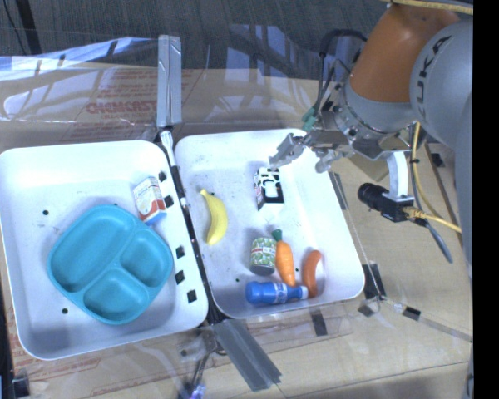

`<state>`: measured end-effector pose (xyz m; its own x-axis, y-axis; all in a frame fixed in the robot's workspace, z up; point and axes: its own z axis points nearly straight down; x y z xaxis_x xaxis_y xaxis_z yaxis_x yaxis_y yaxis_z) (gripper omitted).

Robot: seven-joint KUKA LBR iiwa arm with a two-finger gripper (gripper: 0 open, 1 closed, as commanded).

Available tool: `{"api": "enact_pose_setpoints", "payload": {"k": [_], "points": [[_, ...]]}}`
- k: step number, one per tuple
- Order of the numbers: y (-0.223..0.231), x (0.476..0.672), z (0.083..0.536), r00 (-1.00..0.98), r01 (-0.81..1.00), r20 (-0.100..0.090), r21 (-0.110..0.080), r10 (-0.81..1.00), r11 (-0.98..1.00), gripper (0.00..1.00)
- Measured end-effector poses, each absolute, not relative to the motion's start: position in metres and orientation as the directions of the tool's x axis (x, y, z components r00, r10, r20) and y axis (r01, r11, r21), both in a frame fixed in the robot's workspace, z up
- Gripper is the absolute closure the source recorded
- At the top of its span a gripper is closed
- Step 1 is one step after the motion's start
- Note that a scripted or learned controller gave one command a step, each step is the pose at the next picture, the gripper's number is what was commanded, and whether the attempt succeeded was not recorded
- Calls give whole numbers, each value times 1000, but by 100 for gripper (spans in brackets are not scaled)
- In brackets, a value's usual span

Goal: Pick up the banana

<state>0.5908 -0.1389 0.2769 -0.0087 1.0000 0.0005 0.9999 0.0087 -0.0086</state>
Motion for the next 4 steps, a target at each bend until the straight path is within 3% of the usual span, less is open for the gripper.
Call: {"api": "enact_pose_setpoints", "payload": {"k": [1, 2, 3, 4], "points": [[-139, 591, 277, -9, 1000, 0, -8, 1000, 9, 0], [-75, 587, 188, 177, 984, -2, -9, 984, -177, 0], [-92, 581, 90, -60, 998, 2, -9, 998, 60, 0], [-93, 581, 98, -62, 998, 2, -15, 998, 62, 100]]}}
